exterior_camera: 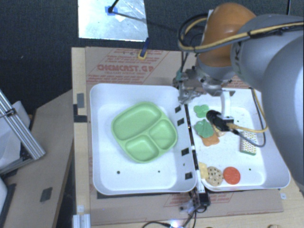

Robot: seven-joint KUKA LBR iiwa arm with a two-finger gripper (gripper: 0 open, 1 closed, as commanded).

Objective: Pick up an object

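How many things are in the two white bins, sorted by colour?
Green: 3, the divided plate in the left bin, and two leafy pieces in the right bin.
Orange or red: 2, a flat orange piece and a red disc.
Tan: 1, a speckled cookie.
Pale with green: 1, a ridged block.
Total: 7.

Grey arm (pixel 270 56) from the right, claw (pixel 186 95) low, pointing down.

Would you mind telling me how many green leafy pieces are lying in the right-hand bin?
2: one leafy piece near the bin's far left corner, another leafy piece just in front of it. The arm may hide more.
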